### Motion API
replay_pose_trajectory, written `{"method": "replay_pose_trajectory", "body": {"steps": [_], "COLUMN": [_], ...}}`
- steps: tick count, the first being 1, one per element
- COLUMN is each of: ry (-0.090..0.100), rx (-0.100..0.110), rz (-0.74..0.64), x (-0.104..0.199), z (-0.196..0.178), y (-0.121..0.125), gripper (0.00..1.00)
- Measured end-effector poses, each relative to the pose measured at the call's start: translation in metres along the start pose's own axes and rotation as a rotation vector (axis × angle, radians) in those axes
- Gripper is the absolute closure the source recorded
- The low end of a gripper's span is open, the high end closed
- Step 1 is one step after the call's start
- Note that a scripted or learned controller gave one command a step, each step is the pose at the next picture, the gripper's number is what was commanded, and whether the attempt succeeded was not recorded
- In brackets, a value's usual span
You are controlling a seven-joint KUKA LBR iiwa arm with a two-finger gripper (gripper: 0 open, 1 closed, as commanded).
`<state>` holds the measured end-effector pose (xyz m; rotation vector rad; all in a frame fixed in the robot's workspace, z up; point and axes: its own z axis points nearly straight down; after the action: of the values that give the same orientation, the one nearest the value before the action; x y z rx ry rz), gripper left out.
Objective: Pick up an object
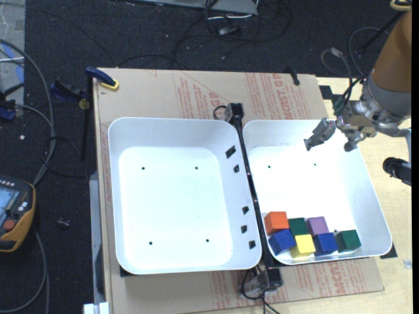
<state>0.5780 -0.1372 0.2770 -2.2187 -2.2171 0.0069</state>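
The gripper [334, 135] is showing bare grey metal on its fingers [318, 136], dull rather than polished. Directly beneath the fingers, the right bin [366, 188] is presenting smooth white plastic with a soft sheen. Beyond the fingertips, the left bin [124, 195] is showing the same smooth white plastic. Below the fingers, well apart from them, the cubes [308, 234] are appearing matt and evenly coloured, plastic or painted wood. Under both bins, the board [196, 93] is looking like matt brown cardboard with red print. The floor [52, 31] is appearing as dark, rough carpet.
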Motion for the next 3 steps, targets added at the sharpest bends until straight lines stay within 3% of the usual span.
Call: {"method": "replay_pose_trajectory", "body": {"steps": [1, 3], "ry": [-0.001, 0.0], "rx": [-0.007, -0.002], "rz": [-0.001, -0.001], "x": [0.0, 0.005], "z": [-0.003, 0.084], "y": [0.001, -0.008], "gripper": [0.0, 0.0]}}
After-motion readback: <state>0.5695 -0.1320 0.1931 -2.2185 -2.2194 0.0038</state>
